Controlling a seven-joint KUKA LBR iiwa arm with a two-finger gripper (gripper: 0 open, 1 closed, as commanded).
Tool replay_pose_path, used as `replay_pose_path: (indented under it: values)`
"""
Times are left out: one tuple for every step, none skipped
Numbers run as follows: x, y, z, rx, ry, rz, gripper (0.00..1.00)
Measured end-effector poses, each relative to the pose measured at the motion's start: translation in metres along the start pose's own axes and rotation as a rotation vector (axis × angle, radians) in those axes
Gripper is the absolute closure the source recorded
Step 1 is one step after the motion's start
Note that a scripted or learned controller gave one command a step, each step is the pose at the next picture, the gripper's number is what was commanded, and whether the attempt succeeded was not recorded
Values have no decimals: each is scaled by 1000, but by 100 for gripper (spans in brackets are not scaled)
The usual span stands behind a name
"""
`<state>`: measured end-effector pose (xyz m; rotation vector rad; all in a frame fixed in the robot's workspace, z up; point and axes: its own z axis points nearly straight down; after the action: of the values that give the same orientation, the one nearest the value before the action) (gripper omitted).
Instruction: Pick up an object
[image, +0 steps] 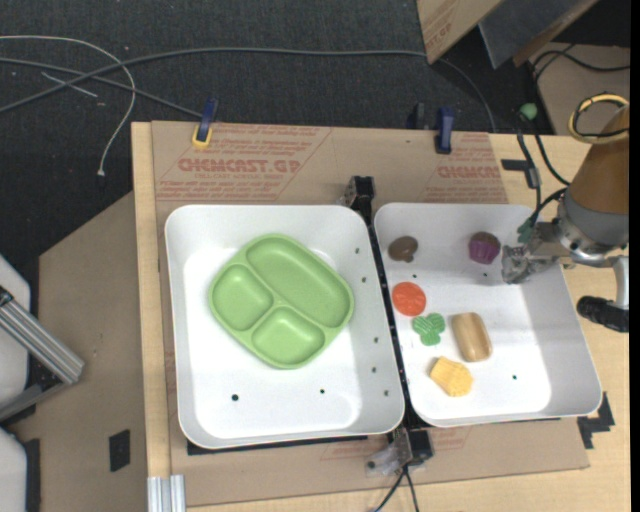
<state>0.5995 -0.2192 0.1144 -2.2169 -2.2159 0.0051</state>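
In the right bin (560, 385), the objects are crowding the left half: a brown piece (403, 248), an orange-red round piece (408, 298), a green piece (429, 328), a tan roll (471, 336) and a yellow piece (451, 377) are lying close together, with narrow gaps between them. A purple piece (484, 247) is sitting just beside the gripper (516, 264). The right half of this bin's floor is staying open. In the left bin (200, 400), a green divided plate (282, 300) is occupying the middle, leaving bare floor along the edges.
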Motion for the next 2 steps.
replay_pose_path:
  values:
    - [1, 0, 31, -2, -1, -1, 0]
    - [0, 1, 17, -8, -2, -1, 100]
